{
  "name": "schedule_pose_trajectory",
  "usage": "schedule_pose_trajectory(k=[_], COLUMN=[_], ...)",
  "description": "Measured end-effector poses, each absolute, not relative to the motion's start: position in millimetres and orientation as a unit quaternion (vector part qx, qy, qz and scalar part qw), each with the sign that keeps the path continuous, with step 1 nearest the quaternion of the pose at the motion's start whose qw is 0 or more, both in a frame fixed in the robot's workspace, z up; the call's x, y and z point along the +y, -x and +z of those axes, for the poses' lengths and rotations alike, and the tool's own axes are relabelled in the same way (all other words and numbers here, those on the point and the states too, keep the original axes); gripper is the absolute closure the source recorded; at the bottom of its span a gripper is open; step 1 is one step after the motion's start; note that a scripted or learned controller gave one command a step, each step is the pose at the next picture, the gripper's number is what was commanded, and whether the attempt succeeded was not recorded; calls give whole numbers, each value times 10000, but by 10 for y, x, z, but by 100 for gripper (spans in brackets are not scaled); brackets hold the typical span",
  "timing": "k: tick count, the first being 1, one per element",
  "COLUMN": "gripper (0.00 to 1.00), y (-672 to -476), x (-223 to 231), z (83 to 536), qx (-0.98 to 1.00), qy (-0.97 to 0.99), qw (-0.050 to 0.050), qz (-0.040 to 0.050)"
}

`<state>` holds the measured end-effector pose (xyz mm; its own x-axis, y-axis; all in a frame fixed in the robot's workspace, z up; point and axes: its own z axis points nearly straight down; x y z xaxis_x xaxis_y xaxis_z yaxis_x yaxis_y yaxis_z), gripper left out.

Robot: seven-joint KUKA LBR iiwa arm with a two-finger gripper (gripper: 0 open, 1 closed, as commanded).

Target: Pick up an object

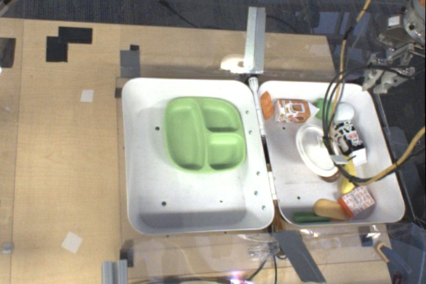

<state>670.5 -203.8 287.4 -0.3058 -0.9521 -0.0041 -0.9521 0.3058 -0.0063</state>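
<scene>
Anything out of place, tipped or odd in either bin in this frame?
Nothing looks spilled or broken. The green divided tray sits alone and slightly askew in the left bin. All the small items crowd the right bin, where the white bowl lies tilted on its side with black and yellow cables draped over it.

Green divided tray (203,134) in left bin (143,209); white plate (311,146), small packets in right bin (386,209).
</scene>
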Motion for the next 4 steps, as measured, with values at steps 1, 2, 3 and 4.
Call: schedule_pose_trajectory(k=[1,2,3,4], gripper=[100,100,100,100], y=[-6726,-6745,-6764,-6782], x=[-2024,-2008,-1993,-1979], z=[3006,3135,3264,3392], qx=[8085,8090,8096,8103], qy=[5884,5876,5867,5856], qw=[80,122,166,210], qz=[-32,-50,-67,-82])
